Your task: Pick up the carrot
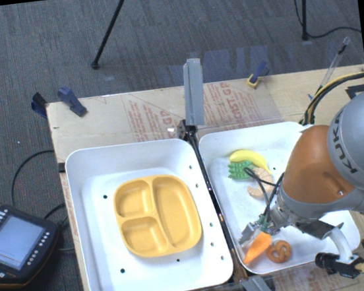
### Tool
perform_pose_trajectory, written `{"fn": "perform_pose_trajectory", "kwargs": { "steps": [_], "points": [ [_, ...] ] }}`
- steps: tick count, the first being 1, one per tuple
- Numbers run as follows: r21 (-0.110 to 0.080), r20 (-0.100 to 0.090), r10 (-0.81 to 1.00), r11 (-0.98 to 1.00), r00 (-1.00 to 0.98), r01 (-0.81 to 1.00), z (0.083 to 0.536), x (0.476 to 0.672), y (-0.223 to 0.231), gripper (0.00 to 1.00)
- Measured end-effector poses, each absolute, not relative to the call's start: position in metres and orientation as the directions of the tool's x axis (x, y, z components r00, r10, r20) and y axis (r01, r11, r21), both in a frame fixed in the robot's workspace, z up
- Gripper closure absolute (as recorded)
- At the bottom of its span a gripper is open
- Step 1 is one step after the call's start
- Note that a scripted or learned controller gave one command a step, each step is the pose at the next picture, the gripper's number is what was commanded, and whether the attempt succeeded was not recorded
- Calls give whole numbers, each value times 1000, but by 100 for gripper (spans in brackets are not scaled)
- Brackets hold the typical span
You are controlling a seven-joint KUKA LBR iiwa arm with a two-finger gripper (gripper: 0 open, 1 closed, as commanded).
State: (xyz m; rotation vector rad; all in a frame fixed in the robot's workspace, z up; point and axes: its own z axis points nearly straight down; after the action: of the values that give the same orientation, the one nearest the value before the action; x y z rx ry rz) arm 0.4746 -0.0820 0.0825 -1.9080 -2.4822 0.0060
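The orange carrot [256, 249] lies near the front left corner of the right bin [218, 153], its tip pointing toward the front left. My gripper [252, 231] is low in that bin, right at the carrot's thick upper end and touching or nearly touching it. The bulky grey and orange wrist [319, 173] hangs over the bin's right half and hides what is beneath it.
A brown pretzel [279, 251] lies just right of the carrot. A banana [249, 158], a green item [240, 170] and a beige piece [259, 186] sit at the back of the right bin. The left bin [88, 217] holds a yellow divided plate [156, 215].
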Motion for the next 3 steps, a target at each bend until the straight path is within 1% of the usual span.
{"fn": "perform_pose_trajectory", "kwargs": {
  "steps": [1,2,3],
  "points": [
    [-18,11,968,252,-252,968,87,474,-82,100],
    [-18,10,968,252,-252,968,87,473,-82,0],
    [-26,15,968,250,-249,968,91,473,-82,100]
  ]
}}
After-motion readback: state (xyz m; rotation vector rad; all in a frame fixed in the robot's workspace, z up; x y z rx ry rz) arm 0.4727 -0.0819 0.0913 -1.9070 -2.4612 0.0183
